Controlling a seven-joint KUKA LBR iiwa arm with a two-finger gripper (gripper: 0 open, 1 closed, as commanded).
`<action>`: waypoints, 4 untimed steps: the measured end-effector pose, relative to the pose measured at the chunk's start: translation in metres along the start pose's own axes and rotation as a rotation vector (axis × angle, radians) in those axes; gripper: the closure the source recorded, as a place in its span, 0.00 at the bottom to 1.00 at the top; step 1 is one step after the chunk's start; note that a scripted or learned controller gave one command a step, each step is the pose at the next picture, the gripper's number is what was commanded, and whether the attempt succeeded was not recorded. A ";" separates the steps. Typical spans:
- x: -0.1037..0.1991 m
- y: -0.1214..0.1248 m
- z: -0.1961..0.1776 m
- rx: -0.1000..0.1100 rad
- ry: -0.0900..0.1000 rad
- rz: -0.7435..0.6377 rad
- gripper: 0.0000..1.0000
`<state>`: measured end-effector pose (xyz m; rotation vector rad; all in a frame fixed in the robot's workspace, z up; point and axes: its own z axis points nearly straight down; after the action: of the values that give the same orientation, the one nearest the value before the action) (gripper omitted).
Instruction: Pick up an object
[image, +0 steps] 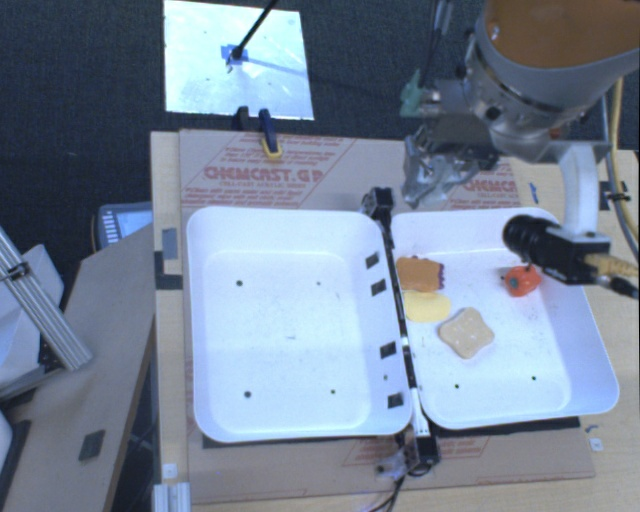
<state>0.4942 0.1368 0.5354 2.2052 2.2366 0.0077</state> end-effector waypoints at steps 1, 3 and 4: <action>0.067 0.026 0.003 0.002 -0.001 0.004 1.00; -0.033 -0.001 0.070 -0.009 -0.001 0.018 1.00; 0.013 0.034 0.083 0.002 -0.002 0.007 1.00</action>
<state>0.5285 0.1507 0.4530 2.2134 2.2284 0.0038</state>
